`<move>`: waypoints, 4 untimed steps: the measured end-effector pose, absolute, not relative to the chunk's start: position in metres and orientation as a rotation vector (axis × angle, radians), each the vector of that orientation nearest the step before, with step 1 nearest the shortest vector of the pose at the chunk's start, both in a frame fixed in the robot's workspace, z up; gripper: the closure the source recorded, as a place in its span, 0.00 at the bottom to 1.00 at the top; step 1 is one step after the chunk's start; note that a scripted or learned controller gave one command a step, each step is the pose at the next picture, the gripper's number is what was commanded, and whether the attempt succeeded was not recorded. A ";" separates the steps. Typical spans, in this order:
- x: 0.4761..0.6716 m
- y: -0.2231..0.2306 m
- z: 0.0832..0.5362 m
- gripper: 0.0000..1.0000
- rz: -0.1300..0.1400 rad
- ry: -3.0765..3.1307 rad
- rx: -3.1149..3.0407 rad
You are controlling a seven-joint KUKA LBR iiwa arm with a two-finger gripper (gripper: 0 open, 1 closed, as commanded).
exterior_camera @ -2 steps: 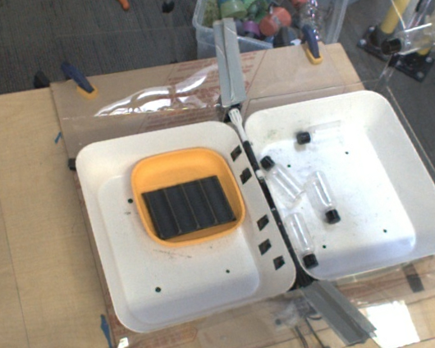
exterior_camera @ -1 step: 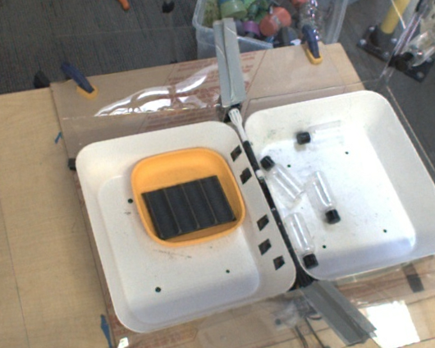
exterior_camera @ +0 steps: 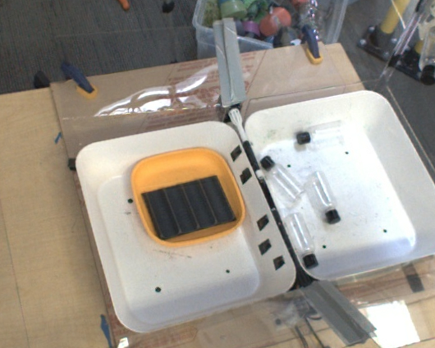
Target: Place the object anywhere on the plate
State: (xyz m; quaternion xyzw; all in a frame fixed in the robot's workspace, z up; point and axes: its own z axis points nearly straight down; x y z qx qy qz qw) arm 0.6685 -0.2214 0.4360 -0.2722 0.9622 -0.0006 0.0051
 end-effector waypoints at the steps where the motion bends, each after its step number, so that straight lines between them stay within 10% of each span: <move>1: 0.668 -0.221 0.436 1.00 -0.003 2.825 -1.352; 4: 0.668 -0.221 0.426 1.00 0.005 1.858 -2.526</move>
